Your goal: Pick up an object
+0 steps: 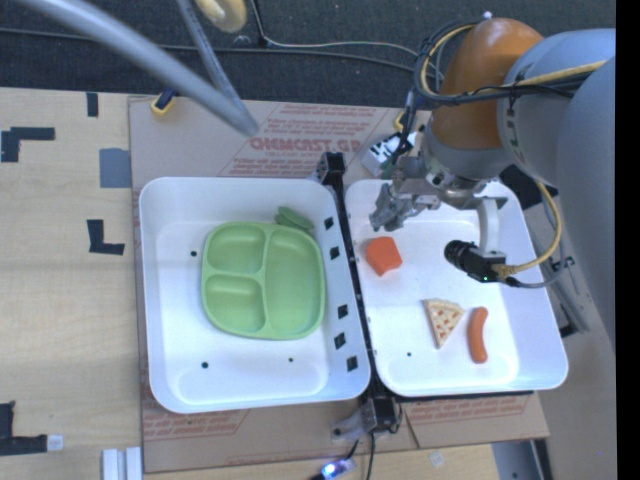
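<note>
The arm reaches in from the right over the right bin (540, 368); its gripper (386, 215) hangs over that bin's upper left part, close to the wall shared with the left bin (150, 268); whether the gripper is released or clenched cannot be told from this angle, and nothing can be seen caught in it

An orange-red block (383, 256) lies on the right bin's floor just below the gripper, near it, though contact cannot be judged; a toy pizza slice (443, 320) lies lower in the same bin, with a red sausage (479, 334) just beside it on its right, the two apart from the block

The left bin holds a green divided plate (265, 280) lying flat near its middle; a small darker green piece (293, 218) sits at the plate's upper right edge; both bins rest on a brown cardboard sheet (300, 128) spread over the pale wooden tabletop (50, 268)
</note>
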You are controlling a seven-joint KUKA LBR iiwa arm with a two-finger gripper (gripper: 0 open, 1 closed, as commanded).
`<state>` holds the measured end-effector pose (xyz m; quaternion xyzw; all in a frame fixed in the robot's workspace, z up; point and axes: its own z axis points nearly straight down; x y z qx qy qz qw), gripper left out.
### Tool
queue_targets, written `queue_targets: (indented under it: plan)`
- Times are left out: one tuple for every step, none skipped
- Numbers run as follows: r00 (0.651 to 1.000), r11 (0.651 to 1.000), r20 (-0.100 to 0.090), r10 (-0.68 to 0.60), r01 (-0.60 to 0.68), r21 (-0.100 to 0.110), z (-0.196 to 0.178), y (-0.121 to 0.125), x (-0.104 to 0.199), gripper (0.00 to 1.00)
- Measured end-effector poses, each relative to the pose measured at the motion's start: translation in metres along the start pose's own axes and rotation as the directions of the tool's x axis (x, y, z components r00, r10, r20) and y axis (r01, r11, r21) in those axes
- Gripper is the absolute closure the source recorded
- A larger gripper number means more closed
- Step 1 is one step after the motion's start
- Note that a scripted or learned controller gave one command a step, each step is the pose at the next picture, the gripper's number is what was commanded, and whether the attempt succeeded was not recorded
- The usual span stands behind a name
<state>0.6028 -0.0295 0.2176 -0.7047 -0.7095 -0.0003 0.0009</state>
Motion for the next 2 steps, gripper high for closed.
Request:
queue_targets:
  plan:
    - [1.0,1.0,0.001,0.001,-0.001,0.002,0.007,-0.011,0.06,1.0]
    - [1.0,1.0,0.0,0.0,0.0,0.0,-0.004,-0.023,0.107,1.0]
